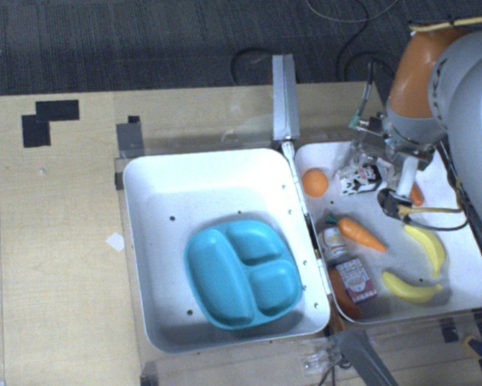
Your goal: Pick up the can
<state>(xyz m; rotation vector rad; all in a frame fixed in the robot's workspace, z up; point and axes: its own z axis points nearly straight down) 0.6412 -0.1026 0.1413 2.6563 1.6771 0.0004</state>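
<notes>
The can (352, 281) lies on its side in the right bin (475, 288), against the bin's left wall near the front; it is dark red with a pale label. My gripper (360, 175) hangs over the back of that bin, just right of an orange ball (314, 182) and well behind the can. Nothing shows between its tips. The grey arm with its orange band (411, 70) comes in from the upper right.
A carrot (362, 233) lies between the gripper and the can. Two bananas (429, 246) (411, 287) rest toward the right and front of the right bin. The left bin (152, 196) holds a blue divided tray (242, 273). A metal divider post (283, 99) stands behind the bins.
</notes>
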